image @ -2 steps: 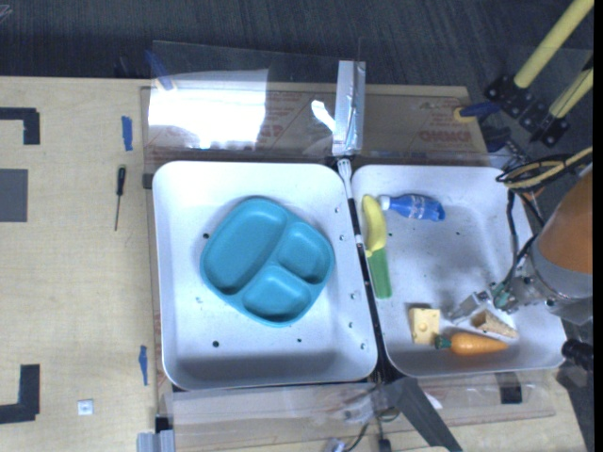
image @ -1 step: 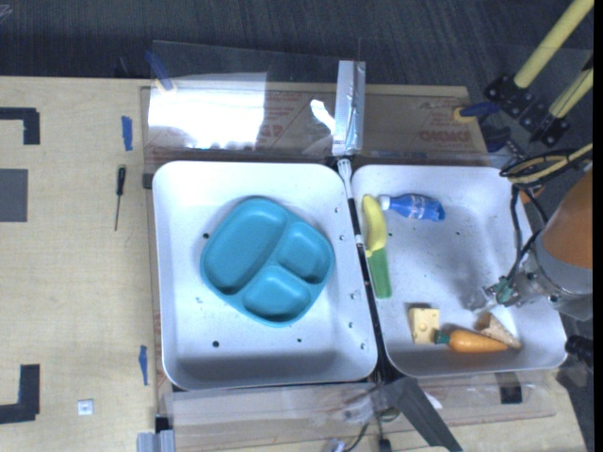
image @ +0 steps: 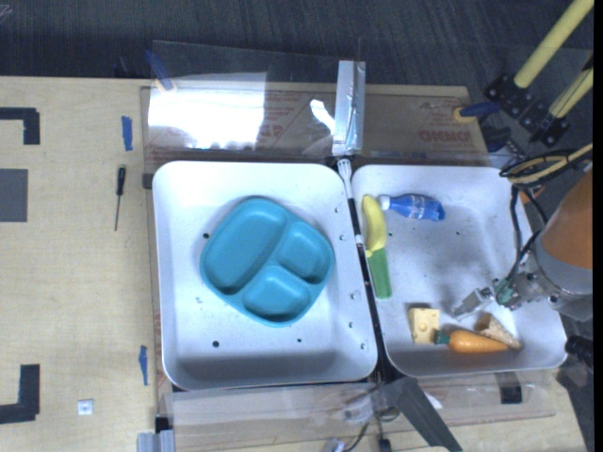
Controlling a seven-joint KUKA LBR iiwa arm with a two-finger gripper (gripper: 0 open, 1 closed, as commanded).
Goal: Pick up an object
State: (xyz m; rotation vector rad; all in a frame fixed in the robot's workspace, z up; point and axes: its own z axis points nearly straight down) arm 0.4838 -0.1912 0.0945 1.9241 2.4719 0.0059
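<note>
A: What do we see in the camera view, starting from the left?

B: The left bin is in the centre-left of the frame. Inside it lies a blue divided plate with three compartments, a little tilted, near the middle of the bin.

A: And the right bin?

B: It holds several small things. Along its left wall there is a yellow banana, and just below it a green stick-like object; the two touch end to end or nearly so. In the upper part of this bin a blue and white bottle lies on its side, just right of the top of the banana. In the lower part I see a piece of yellow cheese, and right beside it an orange carrot lying flat. One more small pale piece is just above the carrot; I cannot tell what it is.

A: Where is the arm?

B: It enters at the right edge of the frame, with the orange band visible there. The gripper is low over the lower right part of the right bin, pointing to the left, just above the carrot and the pale piece.

A: Are the fingers apart or together?

B: I cannot tell; they are too small and blurred. I see no object between them.
</note>
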